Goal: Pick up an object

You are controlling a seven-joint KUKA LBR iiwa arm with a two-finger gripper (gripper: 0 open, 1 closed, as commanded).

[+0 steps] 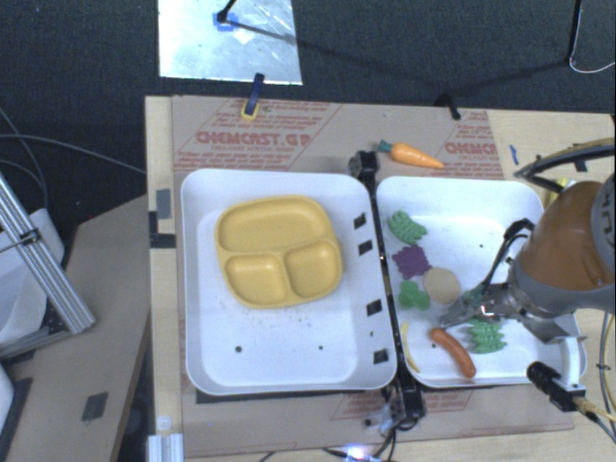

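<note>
Seen from above, two shallow white bins sit side by side on a bench lined with brown printed cardboard (289,133). The left bin (207,354) holds one yellow divided tray (278,250) with three compartments. The right bin (520,200) holds six small toy foods: three green leafy pieces, one near the top left (406,226), one by the divider (414,296) and one at lower right (486,336); one purple bunch (412,260); one pale round piece (442,284); and one red-orange sausage (453,350) near the bin's front edge. A thin yellow strip (408,346) lies by the divider, too small to identify. One toy carrot (411,154) lies outside the bins on the cardboard, just behind the right bin. The grey arm with its orange band (573,243) reaches in from the right, and the gripper (472,308) is low inside the right bin, between the pale round piece and the lower green piece, close to both; whether its jaws are apart or together cannot be told, and nothing is seen held. A yellow-and-blue clamp (253,99) sits at the bench's far edge. Beyond it, a shiny silver sheet (229,27) lies on dark carpet (77,56). A metal frame (38,258) stands at left.
</note>
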